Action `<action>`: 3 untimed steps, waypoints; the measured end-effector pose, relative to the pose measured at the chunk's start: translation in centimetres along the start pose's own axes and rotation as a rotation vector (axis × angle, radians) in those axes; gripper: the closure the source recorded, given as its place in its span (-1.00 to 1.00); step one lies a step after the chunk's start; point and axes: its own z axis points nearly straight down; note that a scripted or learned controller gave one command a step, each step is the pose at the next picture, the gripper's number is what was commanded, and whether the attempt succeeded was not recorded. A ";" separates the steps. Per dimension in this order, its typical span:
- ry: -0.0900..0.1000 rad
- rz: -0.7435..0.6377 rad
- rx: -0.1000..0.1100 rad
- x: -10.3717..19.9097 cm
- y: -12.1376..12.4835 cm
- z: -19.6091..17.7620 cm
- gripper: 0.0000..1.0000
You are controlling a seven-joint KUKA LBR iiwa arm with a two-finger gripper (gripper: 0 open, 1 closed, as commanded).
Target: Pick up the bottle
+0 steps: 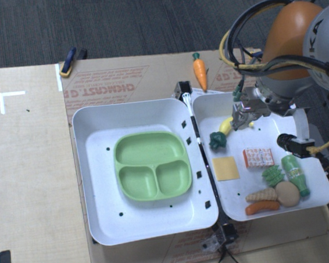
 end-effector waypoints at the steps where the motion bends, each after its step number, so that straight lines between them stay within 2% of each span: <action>1: 0.000 0.094 0.001 2.7 -5.7 -3.5 1.00; 2: 0.000 0.096 0.002 8.4 -10.4 -0.7 1.00; 3: 0.000 0.162 0.002 15.0 -9.7 2.2 1.00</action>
